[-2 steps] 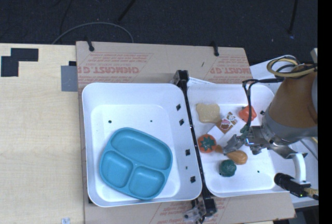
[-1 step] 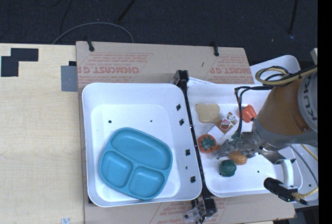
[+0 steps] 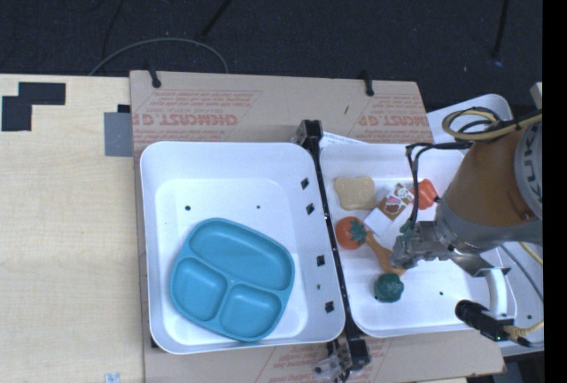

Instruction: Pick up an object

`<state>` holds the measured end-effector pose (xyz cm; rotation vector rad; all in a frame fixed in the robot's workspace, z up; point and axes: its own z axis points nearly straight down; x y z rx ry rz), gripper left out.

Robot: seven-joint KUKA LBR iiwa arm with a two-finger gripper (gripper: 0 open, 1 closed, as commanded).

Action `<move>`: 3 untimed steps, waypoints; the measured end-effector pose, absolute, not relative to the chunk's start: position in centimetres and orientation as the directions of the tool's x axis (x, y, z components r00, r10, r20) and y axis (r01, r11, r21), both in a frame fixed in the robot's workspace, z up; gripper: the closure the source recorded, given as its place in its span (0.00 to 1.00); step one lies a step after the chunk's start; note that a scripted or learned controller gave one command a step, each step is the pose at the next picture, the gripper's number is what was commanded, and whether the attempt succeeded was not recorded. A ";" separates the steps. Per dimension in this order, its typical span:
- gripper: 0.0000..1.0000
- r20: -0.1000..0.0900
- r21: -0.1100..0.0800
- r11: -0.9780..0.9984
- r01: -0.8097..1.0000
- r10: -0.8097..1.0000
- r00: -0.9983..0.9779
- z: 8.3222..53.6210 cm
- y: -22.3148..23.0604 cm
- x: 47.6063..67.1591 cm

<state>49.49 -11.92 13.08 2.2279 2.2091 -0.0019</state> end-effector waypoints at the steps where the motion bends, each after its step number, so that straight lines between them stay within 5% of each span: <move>1: 1.00 0.001 0.001 0.002 1.000 1.000 -0.002 18.2 -10.9 49.3; 2: 1.00 0.000 0.001 0.001 1.000 1.000 -0.001 21.9 -11.0 49.4; 3: 1.00 0.001 -0.003 0.004 1.000 1.000 -0.004 20.9 -6.0 51.1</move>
